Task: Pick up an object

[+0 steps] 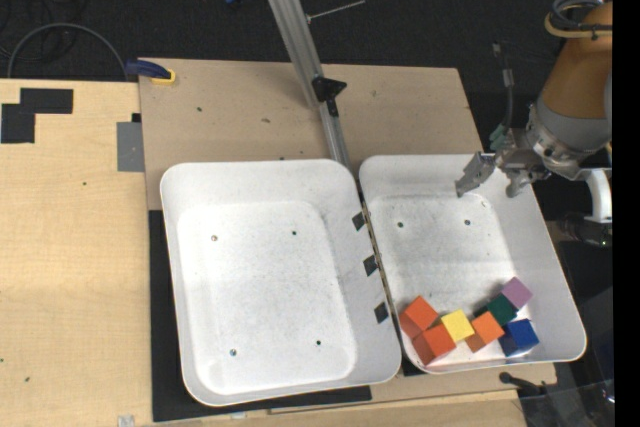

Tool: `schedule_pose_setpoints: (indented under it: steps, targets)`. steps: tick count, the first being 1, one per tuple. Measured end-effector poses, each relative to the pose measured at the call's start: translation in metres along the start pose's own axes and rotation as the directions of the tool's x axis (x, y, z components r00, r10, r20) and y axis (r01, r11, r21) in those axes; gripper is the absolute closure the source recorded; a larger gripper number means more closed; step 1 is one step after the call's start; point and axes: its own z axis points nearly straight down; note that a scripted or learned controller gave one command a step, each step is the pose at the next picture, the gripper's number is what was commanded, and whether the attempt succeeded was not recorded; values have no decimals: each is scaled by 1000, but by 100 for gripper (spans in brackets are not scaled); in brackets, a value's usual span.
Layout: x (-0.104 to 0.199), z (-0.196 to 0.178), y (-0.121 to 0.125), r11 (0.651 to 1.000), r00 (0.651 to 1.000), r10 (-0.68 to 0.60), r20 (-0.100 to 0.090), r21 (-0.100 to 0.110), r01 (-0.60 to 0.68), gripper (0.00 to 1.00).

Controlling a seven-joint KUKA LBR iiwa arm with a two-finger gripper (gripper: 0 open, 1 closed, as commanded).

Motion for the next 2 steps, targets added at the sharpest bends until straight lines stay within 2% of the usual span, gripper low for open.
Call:
schedule_pose_setpoints:
  steps: [1, 2]
  targets:
    - [-27, -116, 1, 1000, 1000, 9, 4, -11, -9, 0]
    - [46, -20, 5, 1000, 1000, 3, -4, 6, -3, 0]
